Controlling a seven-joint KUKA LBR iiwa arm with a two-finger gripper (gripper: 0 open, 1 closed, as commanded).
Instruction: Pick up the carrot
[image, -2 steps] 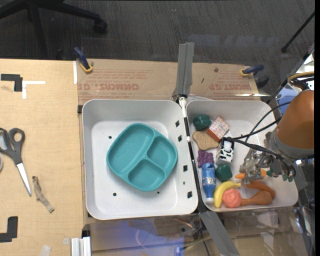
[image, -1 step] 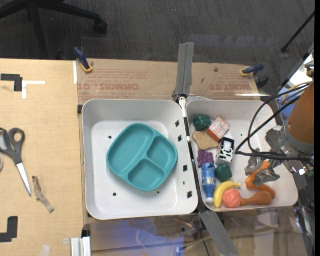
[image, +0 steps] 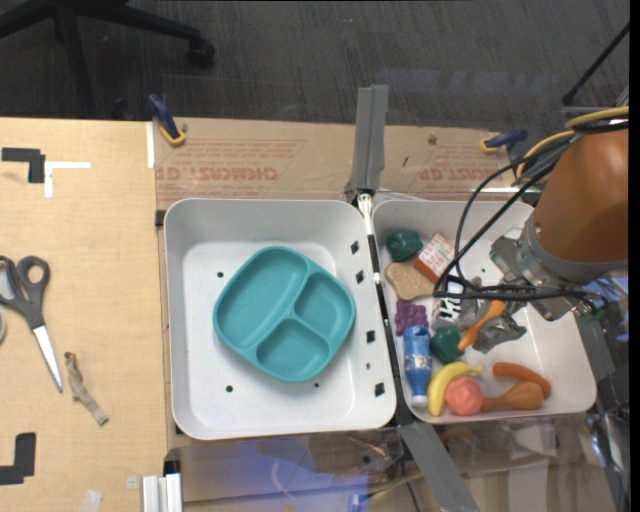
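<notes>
Scissors (image: 33, 310) lie on the bench at 9 o'clock of the left bin (image: 180, 300), which holds a teal tray (image: 285, 313). Right bin (image: 570, 395) holds clutter: bottle (image: 416, 352), banana (image: 446, 384), pink ball (image: 463, 397), sausage (image: 521, 374). Carrot (image: 483, 319) sits slanted at bin centre, at 12 o'clock of the banana, with the gripper (image: 487, 325) directly on it. Whether the fingers clamp the carrot cannot be told. Risk, as judged: the slanted, tapered carrot may slip out on lifting; neighbouring toys crowd the fingers and may be caught or knocked instead.
</notes>
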